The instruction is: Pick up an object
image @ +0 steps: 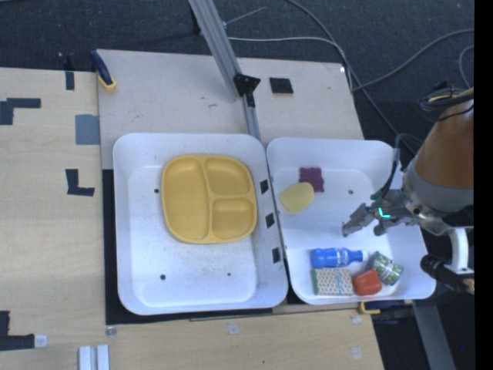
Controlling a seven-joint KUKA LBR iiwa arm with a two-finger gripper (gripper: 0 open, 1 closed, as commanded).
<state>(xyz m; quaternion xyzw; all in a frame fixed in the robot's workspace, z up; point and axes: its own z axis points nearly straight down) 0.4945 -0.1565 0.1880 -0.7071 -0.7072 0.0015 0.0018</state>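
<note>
Grey tool (359, 223) hovers open above right bin (339, 151), holding nothing.

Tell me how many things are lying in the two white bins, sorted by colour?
Yellow: 2, the divided plate in the left bin and a pale lump in the right bin
Purple: 1, a small block
Blue: 1, a bottle
Red: 1, a rounded piece
Green: 1, a can
Patterned: 1, a flat packet
Total: 7

Grey arm (431, 187) w/ orange band, dark claw (360, 222), teal light
</note>
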